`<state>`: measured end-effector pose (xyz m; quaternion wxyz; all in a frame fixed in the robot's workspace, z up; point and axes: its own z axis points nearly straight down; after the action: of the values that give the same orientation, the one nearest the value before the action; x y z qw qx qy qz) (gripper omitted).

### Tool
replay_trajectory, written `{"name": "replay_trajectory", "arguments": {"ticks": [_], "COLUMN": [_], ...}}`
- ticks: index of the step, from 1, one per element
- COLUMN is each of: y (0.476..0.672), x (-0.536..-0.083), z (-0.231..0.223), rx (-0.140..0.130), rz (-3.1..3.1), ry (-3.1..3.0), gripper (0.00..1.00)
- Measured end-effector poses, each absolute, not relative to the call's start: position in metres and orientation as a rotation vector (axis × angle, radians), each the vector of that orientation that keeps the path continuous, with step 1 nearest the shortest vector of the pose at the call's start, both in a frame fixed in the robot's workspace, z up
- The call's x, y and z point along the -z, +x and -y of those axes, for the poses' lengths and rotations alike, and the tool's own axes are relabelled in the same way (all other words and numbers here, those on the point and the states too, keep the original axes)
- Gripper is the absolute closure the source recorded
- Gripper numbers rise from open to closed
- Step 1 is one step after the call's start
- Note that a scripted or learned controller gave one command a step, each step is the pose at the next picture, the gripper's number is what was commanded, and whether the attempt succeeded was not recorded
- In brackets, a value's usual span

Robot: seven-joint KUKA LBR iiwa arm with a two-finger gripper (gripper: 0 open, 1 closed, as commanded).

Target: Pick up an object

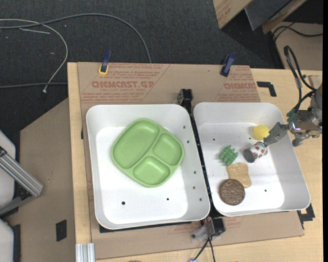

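A dark grey carpeted floor (61,46) is seen from nine to twelve o'clock, crossed by thin grey cables (133,28). A tan cardboard-covered bench (164,82) is held by two blue clamps (105,60) at twelve o'clock. Cardboard boxes (230,13) are stacked at one o'clock.

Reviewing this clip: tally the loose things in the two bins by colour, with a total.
Green: 2, the divided plate in the left bin and a small spiky toy in the right bin
Yellow: 1, a ball
Tan: 1, a flat piece
Brown: 1, a round disc
Grey and red: 1, a small object
Total: 6
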<state>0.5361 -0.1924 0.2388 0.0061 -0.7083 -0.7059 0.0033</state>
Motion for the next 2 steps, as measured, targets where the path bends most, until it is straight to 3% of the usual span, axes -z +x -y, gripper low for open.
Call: {"name": "replay_trajectory", "arguments": {"ticks": [1,2], "y": [0.539,0.538], "x": [-0.245,-0.188], "z": [0.192,0.183], "rx": [0.000,-0.001], "rz": [2.221,2.219], "ry": [-2.220,-2.218], "gripper": [0.00,0.00]}}
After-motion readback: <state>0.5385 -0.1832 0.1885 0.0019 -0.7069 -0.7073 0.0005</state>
